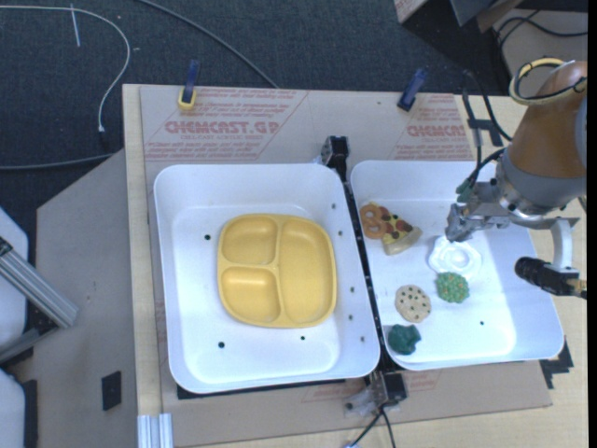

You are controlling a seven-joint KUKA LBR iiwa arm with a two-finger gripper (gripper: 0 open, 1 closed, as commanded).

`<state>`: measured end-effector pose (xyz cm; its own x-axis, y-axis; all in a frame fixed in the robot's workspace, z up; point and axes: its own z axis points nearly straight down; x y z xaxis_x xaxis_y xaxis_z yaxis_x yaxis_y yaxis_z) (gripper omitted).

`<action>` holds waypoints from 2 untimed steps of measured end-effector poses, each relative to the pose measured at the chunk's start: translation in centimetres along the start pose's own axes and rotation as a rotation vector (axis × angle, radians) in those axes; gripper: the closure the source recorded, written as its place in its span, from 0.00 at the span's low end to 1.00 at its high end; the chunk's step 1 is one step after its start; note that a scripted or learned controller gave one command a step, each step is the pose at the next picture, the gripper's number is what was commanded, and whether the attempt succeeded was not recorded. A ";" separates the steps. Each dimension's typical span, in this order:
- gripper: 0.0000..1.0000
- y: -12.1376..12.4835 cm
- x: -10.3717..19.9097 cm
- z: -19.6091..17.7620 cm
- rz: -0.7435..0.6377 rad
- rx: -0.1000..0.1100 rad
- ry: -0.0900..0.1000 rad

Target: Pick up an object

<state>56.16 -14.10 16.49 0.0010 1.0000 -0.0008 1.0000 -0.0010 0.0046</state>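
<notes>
A dark carpeted floor surrounds the desk, whose brown board carries two shallow white bins side by side. The left bin holds a yellow divided plate near its middle. The right bin holds the small pieces.

The arm enters from 3 o'clock, its orange band high over the right bin's upper right corner and the grey wrist bent down and toward 9 o'clock. The gripper hangs at the bin's upper middle, its tip right over a white round piece; whether it touches that piece cannot be told, nor whether the jaws are parted or closed.

A pizza slice lies at 9 o'clock from the gripper, near the bin's left wall. A green ball sits just beside the white piece, at its 6 o'clock. A cookie lies at 8 o'clock from the ball, and a dark green lump lies just below the cookie, near the bin's lower left corner.
</notes>
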 end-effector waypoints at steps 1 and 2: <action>1.00 0.4 -0.2 -4.4 -0.002 -0.002 0.000; 1.00 0.5 -0.2 -8.5 -0.003 0.000 0.000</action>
<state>56.64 -14.25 24.96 -0.0017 1.0000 -0.0008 1.0000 0.0017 0.0050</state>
